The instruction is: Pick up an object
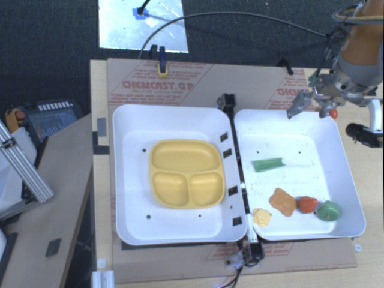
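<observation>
- Two-finger gripper (311,105) hangs over the far rim of the right shallow white bin (345,161), nothing between its fingers; it looks spread open, though that end is blurred.
- Candidates lie well apart from it: green flat stick (267,164) mid-bin; orange wedge (283,201), red piece (307,204), green round piece (327,210), pale yellow piece (261,217) along the near side.
- Risk: the near-side cluster sits tight, so a descent there may nudge a neighbour or pinch two.
- The stick lies low and may slip the fingers.

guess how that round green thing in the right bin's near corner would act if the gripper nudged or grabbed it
The green ball looks rounded and smooth, so a nudge would probably roll it. It touches the red piece and sits near the bin wall, so finger room seems tight. It is probably light, likely a plastic toy.
</observation>
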Controlling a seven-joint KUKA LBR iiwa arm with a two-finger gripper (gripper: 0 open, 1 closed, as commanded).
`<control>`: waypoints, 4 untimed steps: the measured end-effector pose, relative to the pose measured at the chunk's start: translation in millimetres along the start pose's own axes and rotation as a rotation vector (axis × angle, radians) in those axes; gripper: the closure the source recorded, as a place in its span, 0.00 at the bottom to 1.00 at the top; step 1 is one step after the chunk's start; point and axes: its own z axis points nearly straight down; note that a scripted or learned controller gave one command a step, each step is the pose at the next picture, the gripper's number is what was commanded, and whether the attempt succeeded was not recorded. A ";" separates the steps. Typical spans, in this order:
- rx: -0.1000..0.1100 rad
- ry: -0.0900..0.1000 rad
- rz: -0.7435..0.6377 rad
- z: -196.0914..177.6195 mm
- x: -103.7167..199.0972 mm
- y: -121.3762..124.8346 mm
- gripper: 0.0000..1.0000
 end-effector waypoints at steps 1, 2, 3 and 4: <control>-0.012 -0.002 -0.002 -8.4 0.4 2.0 0.00; -0.011 -0.002 0.000 52.7 -2.1 1.5 0.00; -0.013 -0.002 0.000 107.7 -10.5 0.1 0.00; -0.013 -0.002 -0.002 152.2 -10.2 1.8 0.00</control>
